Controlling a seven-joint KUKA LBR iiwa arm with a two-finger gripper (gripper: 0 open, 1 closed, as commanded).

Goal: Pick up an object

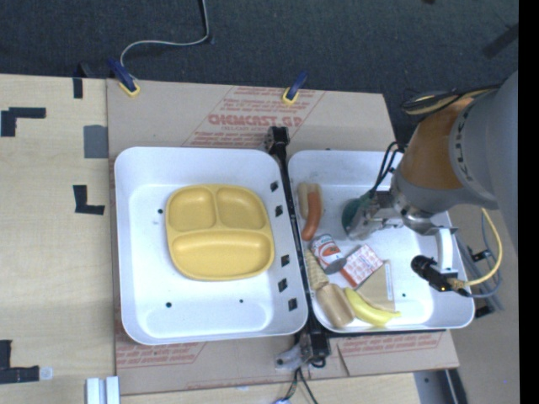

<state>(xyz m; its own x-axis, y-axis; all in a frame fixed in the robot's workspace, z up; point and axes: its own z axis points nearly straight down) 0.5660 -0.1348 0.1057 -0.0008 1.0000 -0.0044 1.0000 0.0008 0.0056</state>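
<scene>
Gripper low in the right bin, over the clutter.

I read the gripper [364, 217] as lowered for a pick beside the hot dog [312, 209]; whether its fingers are apart or together I cannot tell. The banana [369, 308] and red packet [362, 264] lie nearer me than the hot dog, the yellow tray [221, 232] across the divider, both bins on cardboard over the pale worktop [50, 251].

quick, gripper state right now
gripper: low in the right bin, just right of the hot dog; open, shut or holding something cannot be told.
</scene>
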